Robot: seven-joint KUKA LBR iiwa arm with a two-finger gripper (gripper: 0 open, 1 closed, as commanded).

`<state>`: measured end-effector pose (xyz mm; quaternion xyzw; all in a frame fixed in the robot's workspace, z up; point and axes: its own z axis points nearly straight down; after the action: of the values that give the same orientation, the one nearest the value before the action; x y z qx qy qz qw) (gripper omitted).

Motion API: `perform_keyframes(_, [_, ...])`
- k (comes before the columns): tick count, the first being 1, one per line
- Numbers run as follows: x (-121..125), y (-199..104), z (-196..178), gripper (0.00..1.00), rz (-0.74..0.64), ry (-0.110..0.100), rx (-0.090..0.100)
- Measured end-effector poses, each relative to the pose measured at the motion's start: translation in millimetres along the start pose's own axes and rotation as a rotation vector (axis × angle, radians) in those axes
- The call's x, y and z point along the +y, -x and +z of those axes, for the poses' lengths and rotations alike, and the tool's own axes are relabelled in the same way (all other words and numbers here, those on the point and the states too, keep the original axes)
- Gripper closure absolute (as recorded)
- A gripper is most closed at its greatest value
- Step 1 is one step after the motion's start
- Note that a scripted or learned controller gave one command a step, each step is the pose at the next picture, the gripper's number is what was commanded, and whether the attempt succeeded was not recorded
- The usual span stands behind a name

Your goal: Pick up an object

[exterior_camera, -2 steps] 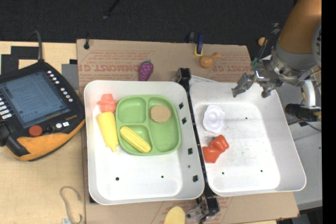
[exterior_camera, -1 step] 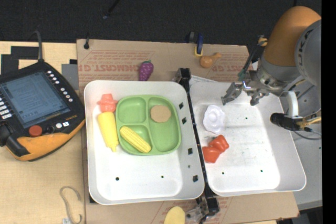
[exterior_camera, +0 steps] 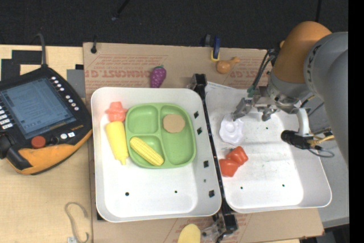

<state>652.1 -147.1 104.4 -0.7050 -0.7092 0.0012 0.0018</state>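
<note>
Presently the gripper (exterior_camera: 254,106) hung over the right bin's (exterior_camera: 296,190) far left corner; whether open or shut, I could not tell. White crumpled lump (exterior_camera: 231,131): just beside it, apparently light and soft; take across its middle. Red toy (exterior_camera: 232,160): nearer bin centre.

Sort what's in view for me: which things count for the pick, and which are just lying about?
For the pick:
- gripper, over the right bin
- white object near it
- red-orange object

Lying about:
- left bin with green divided plate, toy corn, tan disc, yellow toy
- purple toy and orange toy behind the bins
- teach pendant
</note>
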Motion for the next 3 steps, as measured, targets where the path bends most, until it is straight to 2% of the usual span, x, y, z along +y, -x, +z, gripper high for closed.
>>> perform_keyframes(1, [0.8, -1.9, 16.7, 0.00, 0.002, 0.003, 0.000])
perform_keyframes(2, [2.1, -1.6, 3.8, 1.00, 0.002, 0.007, 0.000])
perform_keyframes(3, [9.0, -8.5, -50.6, 1.00, 0.007, 0.008, -0.001])
